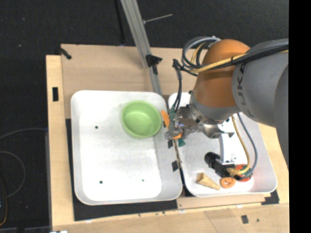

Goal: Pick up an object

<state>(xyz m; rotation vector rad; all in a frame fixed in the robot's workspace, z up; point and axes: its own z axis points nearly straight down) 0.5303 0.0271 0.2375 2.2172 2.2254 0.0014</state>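
right bin half lost under the arm

the arm point(218, 86) covers the upper part of the right bin point(265, 178), hiding whatever lies there, and the arm itself is cut off at the picture's right side. the gripper point(176, 130) sits over the seam between the bins as a dark blurred tangle; the small orange bit point(165, 116) and green bit point(181, 141) beside it are too small to identify. the dark specks point(100, 182) in the left bin point(112, 164) are too tiny to name. the metal pole point(133, 23) runs off the top edge.
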